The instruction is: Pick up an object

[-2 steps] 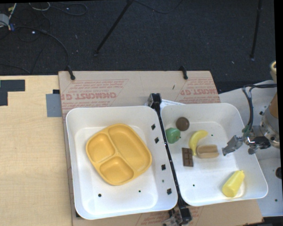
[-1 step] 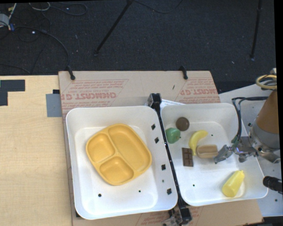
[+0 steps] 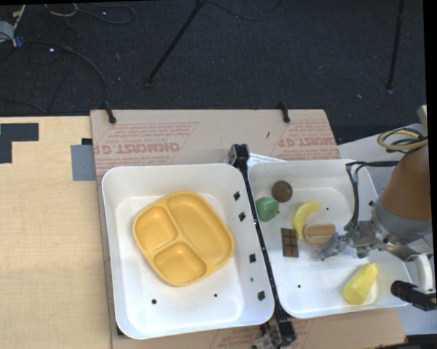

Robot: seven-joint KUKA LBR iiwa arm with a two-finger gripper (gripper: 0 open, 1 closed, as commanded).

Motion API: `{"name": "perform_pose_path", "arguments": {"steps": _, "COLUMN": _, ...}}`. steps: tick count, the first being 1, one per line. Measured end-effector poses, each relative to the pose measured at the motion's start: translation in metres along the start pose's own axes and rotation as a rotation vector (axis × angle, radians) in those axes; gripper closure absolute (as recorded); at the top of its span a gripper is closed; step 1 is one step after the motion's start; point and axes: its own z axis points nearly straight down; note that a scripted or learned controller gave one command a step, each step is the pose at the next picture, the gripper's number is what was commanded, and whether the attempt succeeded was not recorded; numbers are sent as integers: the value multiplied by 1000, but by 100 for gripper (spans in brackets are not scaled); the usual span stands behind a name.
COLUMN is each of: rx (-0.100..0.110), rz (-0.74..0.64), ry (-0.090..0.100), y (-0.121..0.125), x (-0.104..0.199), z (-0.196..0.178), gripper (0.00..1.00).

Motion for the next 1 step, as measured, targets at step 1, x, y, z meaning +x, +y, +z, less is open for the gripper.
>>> {"name": "perform_pose_path", "arguments": {"steps": 1, "rx": -2, "rz": 3, "ry": -1, "y": 1, "x": -2, "z": -12, "gripper": 100}}
